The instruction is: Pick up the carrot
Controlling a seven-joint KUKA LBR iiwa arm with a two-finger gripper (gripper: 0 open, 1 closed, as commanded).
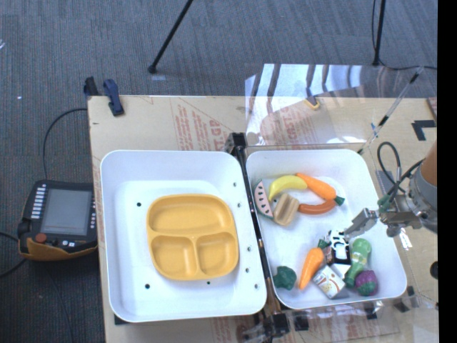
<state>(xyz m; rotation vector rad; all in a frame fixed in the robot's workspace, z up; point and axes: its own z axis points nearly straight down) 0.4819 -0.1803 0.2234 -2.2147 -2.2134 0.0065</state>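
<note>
the gripper (363, 219) reached in from the right over the right bin (360, 164), its tip above the bin's right side. how far the jaws stood apart could not be told, and nothing showed between them.

there were two carrots in the right bin. one carrot (310, 266) lay tilted near the front of the bin, beside a green broccoli piece (285, 278) and a small black and white carton (338, 246). the other carrot (317, 186) lay near the back, just beside a banana (285, 185) and a watermelon slice (264, 198).

the left bin (123, 170) held a yellow divided plate (192, 235). both bins sat on a tabletop (164, 120) of brown board. a grey carpet floor (86, 34) lay beyond, and a teach pendant (61, 219) rested to the left.
</note>
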